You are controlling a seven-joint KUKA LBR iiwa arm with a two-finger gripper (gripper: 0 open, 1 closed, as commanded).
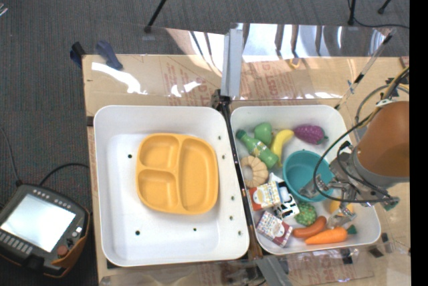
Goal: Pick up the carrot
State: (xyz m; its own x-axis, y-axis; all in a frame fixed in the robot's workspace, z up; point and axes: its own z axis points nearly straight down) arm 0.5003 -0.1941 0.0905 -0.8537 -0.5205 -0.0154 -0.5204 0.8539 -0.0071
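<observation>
Left bin (107, 144), frame centre-left: yellow divided plate (178, 172) lying flat. Right bin (334, 114): green bottle (258, 148), yellow banana (281, 141), purple grapes (310, 133) along upper part; teal bowl (301, 171) mid-bin; small cartons (267, 196) lower left. Carrot (327, 236) lies flat at lower right of bin, just beside sausage (309, 229). Gripper (341, 201) at frame right, above bowl's right rim and just above carrot; finger opening cannot be told, nothing seen in its grasp.
</observation>
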